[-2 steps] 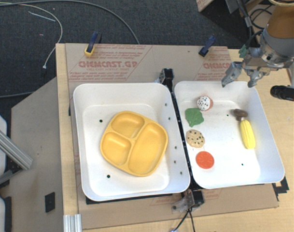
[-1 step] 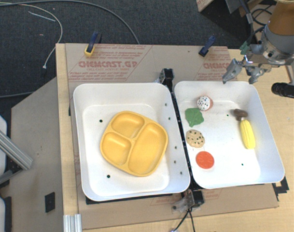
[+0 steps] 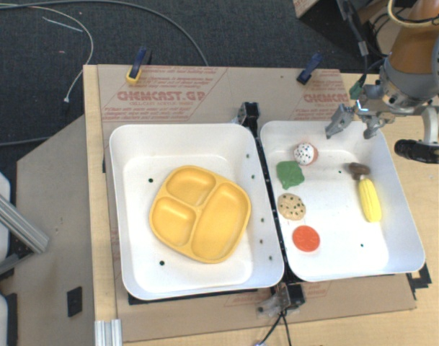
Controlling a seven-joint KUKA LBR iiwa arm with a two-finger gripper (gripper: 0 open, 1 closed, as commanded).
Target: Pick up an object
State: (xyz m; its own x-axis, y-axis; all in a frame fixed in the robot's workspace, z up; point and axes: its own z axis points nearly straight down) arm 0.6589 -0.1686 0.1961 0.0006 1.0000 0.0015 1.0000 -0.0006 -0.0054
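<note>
- Hovering over the right bin [image 3: 392, 262], your gripper [image 3: 355, 126] shows jaws apart, clamped on nothing.
- You see the banana [image 3: 369, 199] below it, near the cookie [image 3: 292, 207].

Arm: we saw a rounded grey body [image 3: 410, 78] with a broad orange band [image 3: 415, 45] above the wrist.
Upper link: we noted an orange dome [image 3: 427, 2] ringed by a pale yellow hoop.
Wrist: we saw a grey metal collar with small teal-green and dark fittings on its side.
Gripper [image 3: 355, 126]: we made out two slim grey fingers [image 3: 339, 123], angular and metallic, under a pale block.
Cable: we noted a dark lead by the arm.
</note>
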